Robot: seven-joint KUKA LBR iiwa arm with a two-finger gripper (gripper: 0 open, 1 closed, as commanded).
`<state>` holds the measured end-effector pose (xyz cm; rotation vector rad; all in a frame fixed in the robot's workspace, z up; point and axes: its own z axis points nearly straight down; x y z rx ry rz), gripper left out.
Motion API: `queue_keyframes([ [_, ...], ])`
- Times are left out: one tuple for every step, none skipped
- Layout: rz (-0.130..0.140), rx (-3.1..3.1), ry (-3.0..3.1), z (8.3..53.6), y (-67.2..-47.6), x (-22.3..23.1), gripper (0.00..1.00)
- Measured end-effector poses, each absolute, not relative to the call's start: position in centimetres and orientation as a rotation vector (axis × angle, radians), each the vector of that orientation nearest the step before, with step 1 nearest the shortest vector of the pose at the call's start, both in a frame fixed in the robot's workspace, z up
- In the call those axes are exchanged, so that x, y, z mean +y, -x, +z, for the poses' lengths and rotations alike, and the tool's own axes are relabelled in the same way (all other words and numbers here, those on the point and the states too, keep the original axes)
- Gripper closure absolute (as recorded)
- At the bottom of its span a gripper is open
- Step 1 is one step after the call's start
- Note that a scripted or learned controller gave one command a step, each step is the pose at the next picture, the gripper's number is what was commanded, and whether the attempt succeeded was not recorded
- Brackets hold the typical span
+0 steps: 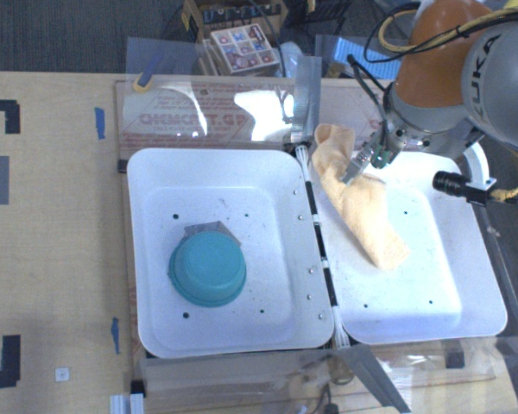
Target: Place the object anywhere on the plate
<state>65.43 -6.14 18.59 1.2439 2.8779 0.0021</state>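
On the pale wooden bench (52, 231), two white bins are set side by side. A teal plate (208, 268) lies in the left bin (155, 179). A tan cloth (363, 205) is draped along the right bin's (466, 291) left edge, the gripper (360, 164) touching it; its opening cannot be told.

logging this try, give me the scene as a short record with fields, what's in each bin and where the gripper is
left bin: teal bowl, upside down, resting partly on a grey patch
right bin: yellow cloth, lying slantwise, its top end draped over the bin's far left rim
gripper: low over the cloth's upper part, at or touching it
arm: reaches in from the right
grasp: cannot tell from this view
task state: cloth not on the bowl; both sit in separate bins
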Motion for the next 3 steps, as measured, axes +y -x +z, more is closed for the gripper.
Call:
queue_keyframes([
  [0.006,2.781,-1.455,18.7,-57.5,3.9,1.0],
  [-0.001,2.782,-1.461,18.5,-56.5,9.2,1.0],
  [-0.001,2.838,-1.327,14.9,-53.5,14.5,1.0],
])
